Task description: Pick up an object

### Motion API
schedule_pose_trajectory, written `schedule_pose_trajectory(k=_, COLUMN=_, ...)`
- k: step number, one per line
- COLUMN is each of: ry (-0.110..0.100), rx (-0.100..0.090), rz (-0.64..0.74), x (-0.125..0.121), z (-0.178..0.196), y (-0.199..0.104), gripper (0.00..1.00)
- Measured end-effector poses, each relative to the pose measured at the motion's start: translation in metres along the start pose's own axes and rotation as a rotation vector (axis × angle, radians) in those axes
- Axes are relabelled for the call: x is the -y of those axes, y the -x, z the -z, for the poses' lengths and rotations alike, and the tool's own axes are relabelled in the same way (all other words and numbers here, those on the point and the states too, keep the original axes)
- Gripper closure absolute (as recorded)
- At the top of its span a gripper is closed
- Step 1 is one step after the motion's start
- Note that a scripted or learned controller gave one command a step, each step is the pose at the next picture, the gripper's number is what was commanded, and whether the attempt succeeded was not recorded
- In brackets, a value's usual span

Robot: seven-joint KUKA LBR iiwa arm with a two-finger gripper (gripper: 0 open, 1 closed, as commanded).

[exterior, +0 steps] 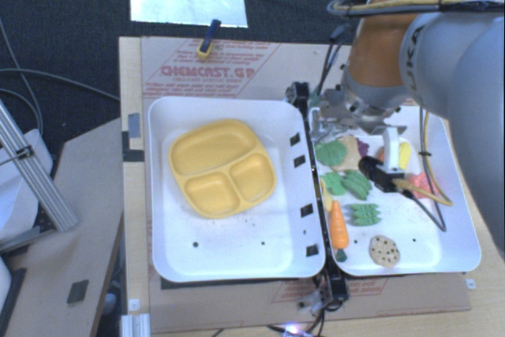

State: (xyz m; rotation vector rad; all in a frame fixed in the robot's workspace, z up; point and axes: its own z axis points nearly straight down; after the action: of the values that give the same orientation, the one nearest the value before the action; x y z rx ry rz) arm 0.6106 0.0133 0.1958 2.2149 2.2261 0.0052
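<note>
My gripper (341, 125) hangs low over the far left part of the right bin (454, 249), under the grey arm and its orange band. Right below it lie a pale green toy food (331, 153) and a small purple piece (364, 146). Nearer the front are dark green leafy pieces (346, 184), a green pea pod (364, 213), an orange carrot (338, 226) and a chocolate chip cookie (384, 250). A yellow and white piece (398, 153) and a pink piece (423, 184) lie to the right, partly hidden by the arm. Nothing shows between the gripper's tips.
The left bin (181, 249) holds a yellow three-compartment plate (222, 167). A black clip-studded wall (309, 177) divides the two bins. A cardboard sheet (207, 71) lies behind them, with a small blue and yellow tool (209, 39) on it.
</note>
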Motion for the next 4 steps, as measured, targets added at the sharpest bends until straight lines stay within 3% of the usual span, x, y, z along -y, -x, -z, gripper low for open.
schedule_pose_trajectory(k=1, ry=-0.001, rx=0.0, rz=0.0, x=0.0, z=-0.001, y=0.0, gripper=0.0)
schedule_pose_trajectory(k=2, ry=-0.008, rx=0.007, rz=-0.014, x=0.041, z=-0.043, y=0.108, gripper=0.0)
schedule_pose_trajectory(k=3, ry=0.0, rx=0.002, rz=-0.007, x=-0.003, z=-0.112, y=0.171, gripper=0.0)
schedule_pose_trajectory(k=4, ry=0.004, rx=0.001, rz=-0.006, x=0.06, z=-0.108, y=0.196, gripper=0.0)
